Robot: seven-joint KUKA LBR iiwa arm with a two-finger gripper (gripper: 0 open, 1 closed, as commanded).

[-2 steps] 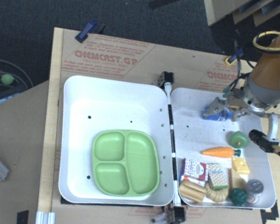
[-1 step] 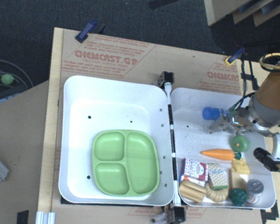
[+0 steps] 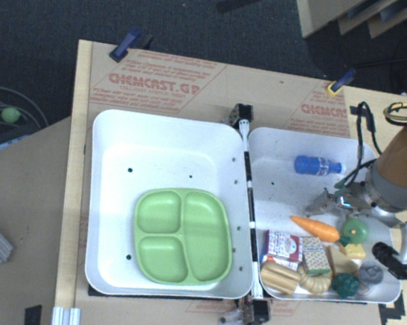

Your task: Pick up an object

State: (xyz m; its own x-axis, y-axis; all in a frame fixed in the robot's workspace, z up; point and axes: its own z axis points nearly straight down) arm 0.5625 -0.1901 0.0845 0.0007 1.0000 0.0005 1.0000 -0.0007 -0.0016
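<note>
Objects heaped in right bin [image 3: 280,150], toward near edge: orange carrot [image 3: 316,229] on top, green round piece [image 3: 354,232] just beside, red-and-white packet [image 3: 282,246] and bread-like roll [image 3: 282,277] below. Blue bottle [image 3: 317,166] lying apart, toward far wall. End effector [image 3: 331,201] low over bin between bottle and carrot; finger state cannot be told. Left bin [image 3: 114,153] holding green divided plate [image 3: 181,235]. Both on bench [image 3: 162,84].

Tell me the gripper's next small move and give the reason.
Probably a short drop straight down onto the carrot. The gripper hovers in the right bin, just above the carrot's upper edge, and nothing shows between its fingers. The carrot lies at the edge of the toy pile, with bare bin floor on its far side, so it looks like the easiest pick.
</note>
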